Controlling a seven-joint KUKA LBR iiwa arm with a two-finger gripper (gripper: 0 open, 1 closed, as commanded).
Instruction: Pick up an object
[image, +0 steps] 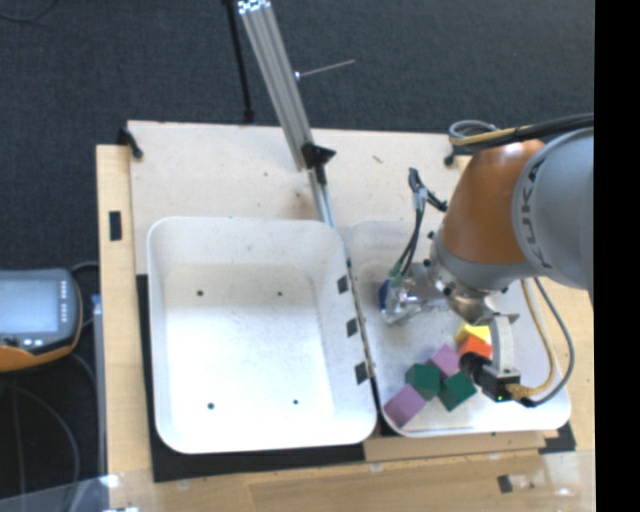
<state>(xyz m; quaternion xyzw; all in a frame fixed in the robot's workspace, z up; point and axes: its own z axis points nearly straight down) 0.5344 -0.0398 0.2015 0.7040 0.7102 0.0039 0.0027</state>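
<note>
I see the arm (510, 215) low over the right bin (372, 240), and the pincer (398, 298) sits near the bin's left wall; if it is released or clenched, I cannot tell. The blocks lie apart from it at the front: a green block (424, 377), a purple block (405, 404), an orange block (477, 346). I judge a descent here risks catching nothing, or scraping the wall.

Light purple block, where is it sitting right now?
The light purple block lies in the right bin, at its near-left corner by the front rim, just below the dark green block.
</note>
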